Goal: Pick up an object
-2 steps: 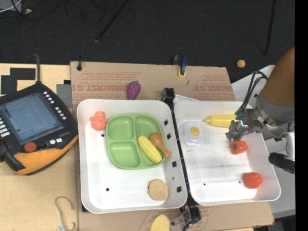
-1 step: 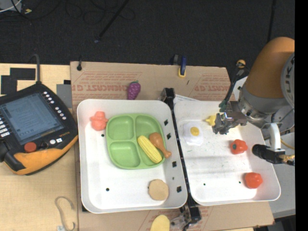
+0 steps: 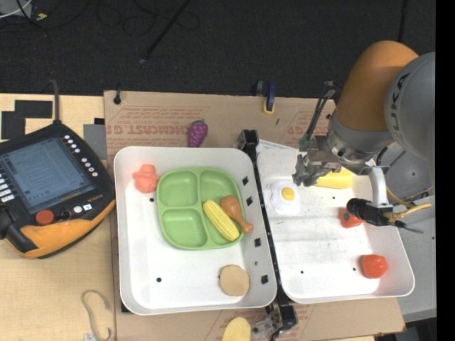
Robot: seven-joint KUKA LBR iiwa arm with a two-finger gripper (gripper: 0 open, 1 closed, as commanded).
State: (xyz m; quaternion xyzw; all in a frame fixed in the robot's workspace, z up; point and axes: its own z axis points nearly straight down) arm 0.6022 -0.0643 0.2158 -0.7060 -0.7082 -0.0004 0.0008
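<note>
1. Lying just left of the end effector (image 3: pixel 307 174), a fried egg (image 3: pixel 287 195) rests in the right bin (image 3: pixel 334 290); a yellow piece (image 3: pixel 334 180) sits beside it.
2. Arm (image 3: pixel 377 98) reaches in from the right, wrist angled down; finger state cannot be told.

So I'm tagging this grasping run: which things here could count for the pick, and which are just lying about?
For the pick:
gripper
fried egg
yellow block
tomato
corn cob
drumstick
cookie
pink toy

Lying about:
green plate
pendant
purple grapes
blue clamp
</note>
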